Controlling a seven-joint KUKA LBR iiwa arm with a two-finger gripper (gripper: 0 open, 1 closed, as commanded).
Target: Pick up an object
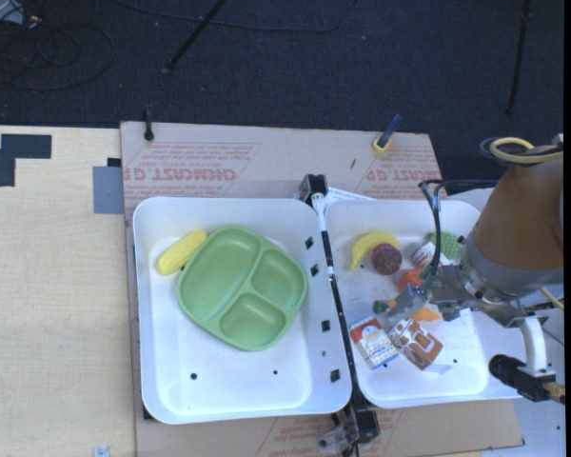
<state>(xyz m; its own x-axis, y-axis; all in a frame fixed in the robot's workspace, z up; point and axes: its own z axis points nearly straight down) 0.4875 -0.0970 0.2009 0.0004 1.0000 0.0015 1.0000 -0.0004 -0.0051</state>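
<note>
The right bin (462, 390) holds a jumble of small things: a yellow banana (367, 246), a dark red ball-shaped fruit (387, 259), a green leafy item (447, 246), an orange piece (411, 279), a red, white and blue packet (373, 343) and a brown packet (422, 345). My gripper (409, 307) reaches in from the right and hangs low over the middle of this bin, just above the two packets and beside the orange piece. Its tip is dark and blends into the clutter.
The left bin (150, 350) carries a green divided plate (243, 288) and a yellow corn-like toy (179, 251) at its far left corner. A black divider (328, 284) separates the bins. The arm's orange band (523, 212) looms over the right bin's far right side.
</note>
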